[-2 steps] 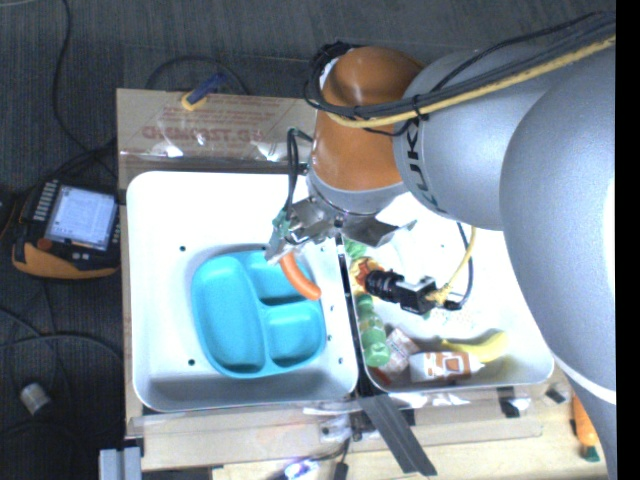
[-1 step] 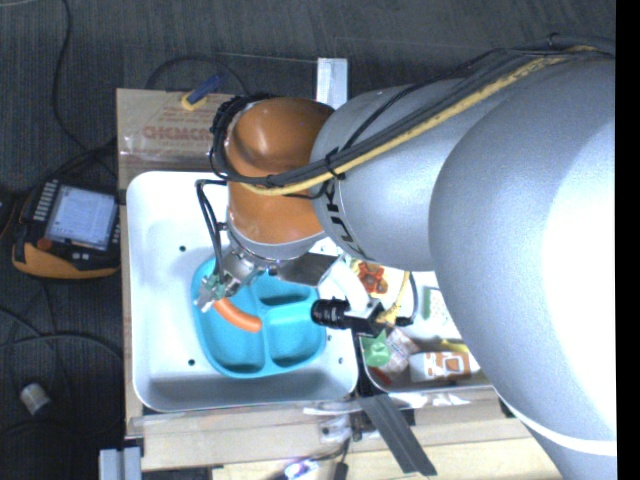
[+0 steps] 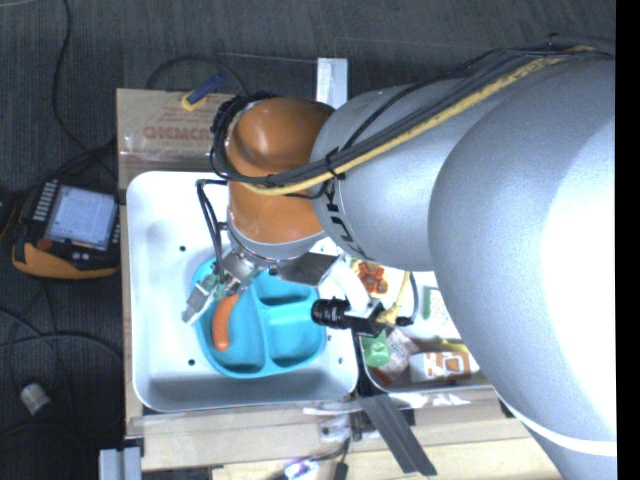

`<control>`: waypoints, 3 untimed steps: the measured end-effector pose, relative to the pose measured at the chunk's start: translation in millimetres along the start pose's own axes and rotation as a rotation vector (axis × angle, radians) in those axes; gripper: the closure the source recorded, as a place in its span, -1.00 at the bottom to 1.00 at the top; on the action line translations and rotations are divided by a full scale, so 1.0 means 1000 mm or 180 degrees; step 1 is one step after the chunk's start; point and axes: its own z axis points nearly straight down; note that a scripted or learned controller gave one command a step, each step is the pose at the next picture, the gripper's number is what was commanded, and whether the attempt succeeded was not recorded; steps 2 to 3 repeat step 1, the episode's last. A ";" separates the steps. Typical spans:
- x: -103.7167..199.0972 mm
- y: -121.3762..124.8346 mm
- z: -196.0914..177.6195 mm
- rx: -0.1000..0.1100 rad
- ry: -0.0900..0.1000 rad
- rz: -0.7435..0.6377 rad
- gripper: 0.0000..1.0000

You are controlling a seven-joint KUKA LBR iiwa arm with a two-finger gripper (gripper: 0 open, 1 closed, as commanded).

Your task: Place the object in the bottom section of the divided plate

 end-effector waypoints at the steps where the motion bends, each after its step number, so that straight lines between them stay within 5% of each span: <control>1: -0.090 -0.011 -0.086 -0.0003 -0.0013 0.1231 -1.00; 3: -0.090 -0.011 -0.086 -0.0003 -0.0013 0.1231 -1.00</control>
